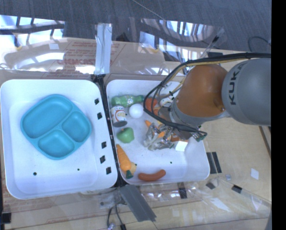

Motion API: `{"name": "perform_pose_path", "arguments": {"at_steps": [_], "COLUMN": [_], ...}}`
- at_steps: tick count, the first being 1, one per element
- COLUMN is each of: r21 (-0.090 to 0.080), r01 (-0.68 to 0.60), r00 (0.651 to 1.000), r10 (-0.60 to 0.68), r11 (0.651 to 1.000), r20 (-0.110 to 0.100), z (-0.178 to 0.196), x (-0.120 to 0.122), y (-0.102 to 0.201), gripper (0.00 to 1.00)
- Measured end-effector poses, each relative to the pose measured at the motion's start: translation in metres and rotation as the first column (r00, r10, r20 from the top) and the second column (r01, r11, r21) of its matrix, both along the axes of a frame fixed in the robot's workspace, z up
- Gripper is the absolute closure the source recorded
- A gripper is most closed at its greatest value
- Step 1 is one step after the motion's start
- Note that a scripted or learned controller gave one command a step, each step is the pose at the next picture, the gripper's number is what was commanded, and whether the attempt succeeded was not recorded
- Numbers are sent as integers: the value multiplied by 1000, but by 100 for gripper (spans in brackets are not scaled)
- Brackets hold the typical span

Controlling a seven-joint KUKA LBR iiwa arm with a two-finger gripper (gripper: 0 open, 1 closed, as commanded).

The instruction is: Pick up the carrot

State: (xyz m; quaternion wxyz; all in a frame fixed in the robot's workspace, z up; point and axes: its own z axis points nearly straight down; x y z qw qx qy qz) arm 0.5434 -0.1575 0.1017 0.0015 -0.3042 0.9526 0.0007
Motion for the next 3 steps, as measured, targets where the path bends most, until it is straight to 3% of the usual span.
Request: {"name": "perform_pose_path", "arguments": {"at_steps": [1, 2, 3], "r21": [-3, -1, -7], "r01": [-227, -346, -697], "r00": [974, 938, 717], "r10": [227, 346, 697], "r11": [974, 938, 717], "r20": [5, -3, 2], "z": [93, -11, 173], "x": [57, 0, 21], "y": [77, 31, 60], "gripper": [100, 100, 100]}}
